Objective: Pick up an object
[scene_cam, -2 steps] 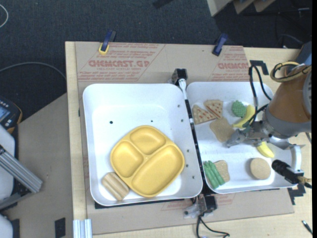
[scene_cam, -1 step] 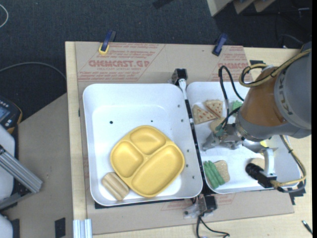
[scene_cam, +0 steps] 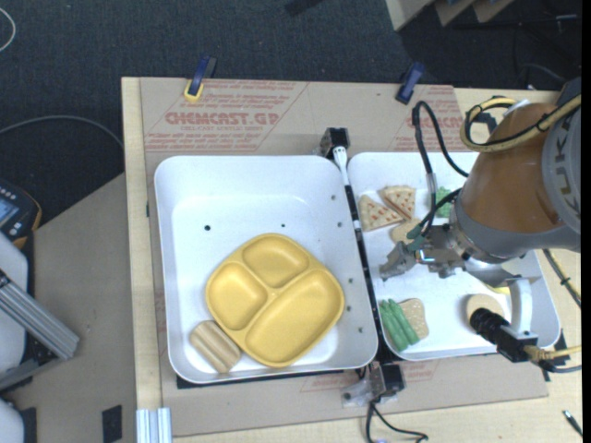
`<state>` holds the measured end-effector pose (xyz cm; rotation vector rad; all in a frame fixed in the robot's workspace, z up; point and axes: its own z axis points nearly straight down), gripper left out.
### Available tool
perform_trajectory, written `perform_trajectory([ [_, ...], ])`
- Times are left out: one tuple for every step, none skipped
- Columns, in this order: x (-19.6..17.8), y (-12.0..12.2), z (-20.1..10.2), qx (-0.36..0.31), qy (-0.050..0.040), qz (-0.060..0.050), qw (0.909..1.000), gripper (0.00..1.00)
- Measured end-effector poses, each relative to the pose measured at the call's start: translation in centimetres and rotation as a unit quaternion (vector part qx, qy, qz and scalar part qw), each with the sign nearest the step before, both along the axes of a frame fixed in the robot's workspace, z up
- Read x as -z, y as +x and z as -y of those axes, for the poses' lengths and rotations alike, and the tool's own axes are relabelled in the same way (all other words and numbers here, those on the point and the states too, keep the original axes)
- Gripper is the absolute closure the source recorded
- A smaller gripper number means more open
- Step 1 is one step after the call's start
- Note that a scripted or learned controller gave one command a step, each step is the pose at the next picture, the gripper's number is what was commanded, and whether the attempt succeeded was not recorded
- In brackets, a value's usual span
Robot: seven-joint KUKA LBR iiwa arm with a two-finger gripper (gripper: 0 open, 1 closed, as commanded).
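Flanking bins [scene_cam: 185,247] on a cardboard-topped bench [scene_cam: 231,109], dark carpet [scene_cam: 92,26] beyond.

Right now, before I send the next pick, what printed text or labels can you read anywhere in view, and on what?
"CHEMCAST G.P": red print on the brown board under the bins, behind the left bin.
Fainter red lines around it: too blurred to read.
Red print behind the right bin: partly hidden, unreadable.

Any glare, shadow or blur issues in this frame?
Camera view: lighting is even and soft; the glossy yellow divided plate shows mild sheen, the left white bin is bright but keeps its detail. The grey arm with its orange band casts little shadow yet hides part of the right white bin. The gripper looks slightly soft; its fingers are hard to resolve.
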<state>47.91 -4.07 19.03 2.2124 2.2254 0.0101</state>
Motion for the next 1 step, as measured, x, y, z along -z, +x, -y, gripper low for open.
perform_trajectory([
  [-0.46,0.09,0.32,0.003,-0.0013,-0.002,1.0000,1.00],
])
